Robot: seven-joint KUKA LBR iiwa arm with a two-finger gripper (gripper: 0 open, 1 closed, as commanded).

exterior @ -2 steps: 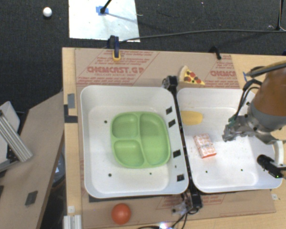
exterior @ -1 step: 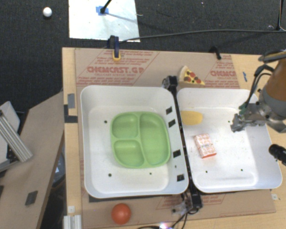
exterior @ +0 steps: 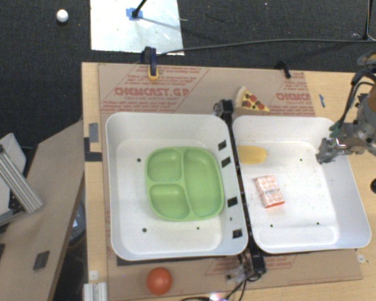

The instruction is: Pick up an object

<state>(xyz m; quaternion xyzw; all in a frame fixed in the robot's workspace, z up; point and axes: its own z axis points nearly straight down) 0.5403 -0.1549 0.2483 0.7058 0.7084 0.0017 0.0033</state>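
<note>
We see two shallow white bins side by side mid-frame. The left bin (exterior: 122, 168) carries a smooth green divided plate (exterior: 184, 183) at its centre, with bare floor all round it. The right bin (exterior: 348, 227) leaves wide open floor toward the lower right. Its gripper (exterior: 326, 150) hangs at the bin's right rim; we cannot tell its state. A small red-and-white box (exterior: 269, 191) lies left of centre, with a flat yellow piece (exterior: 252, 155) just above.
</note>
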